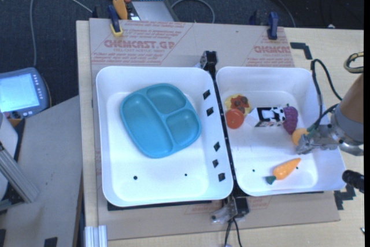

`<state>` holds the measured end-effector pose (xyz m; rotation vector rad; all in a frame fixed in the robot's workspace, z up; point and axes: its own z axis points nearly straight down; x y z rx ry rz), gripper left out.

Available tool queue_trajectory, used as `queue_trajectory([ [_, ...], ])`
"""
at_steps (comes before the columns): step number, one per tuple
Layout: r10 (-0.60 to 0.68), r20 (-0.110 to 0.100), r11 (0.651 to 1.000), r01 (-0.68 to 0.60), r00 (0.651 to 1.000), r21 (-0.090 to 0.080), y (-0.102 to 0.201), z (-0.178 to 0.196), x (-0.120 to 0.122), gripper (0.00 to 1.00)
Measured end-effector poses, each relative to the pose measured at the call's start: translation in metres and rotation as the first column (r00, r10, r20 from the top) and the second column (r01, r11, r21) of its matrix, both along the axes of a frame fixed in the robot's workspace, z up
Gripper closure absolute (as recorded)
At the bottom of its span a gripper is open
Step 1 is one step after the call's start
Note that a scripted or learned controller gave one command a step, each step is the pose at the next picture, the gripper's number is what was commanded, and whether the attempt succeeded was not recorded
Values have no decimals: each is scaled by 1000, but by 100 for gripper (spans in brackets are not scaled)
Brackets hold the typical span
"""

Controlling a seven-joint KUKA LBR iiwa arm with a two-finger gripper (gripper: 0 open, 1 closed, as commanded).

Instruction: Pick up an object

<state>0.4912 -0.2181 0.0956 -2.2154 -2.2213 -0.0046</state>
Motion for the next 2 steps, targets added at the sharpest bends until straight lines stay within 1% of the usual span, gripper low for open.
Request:
queue_trajectory([
  [1, -2, 4, 1000, 2, 1000, -7, 0, 43, -2, 100],
  [2, -1, 8, 1000, 1, 1000, -8, 0, 100, 10, 100],
])
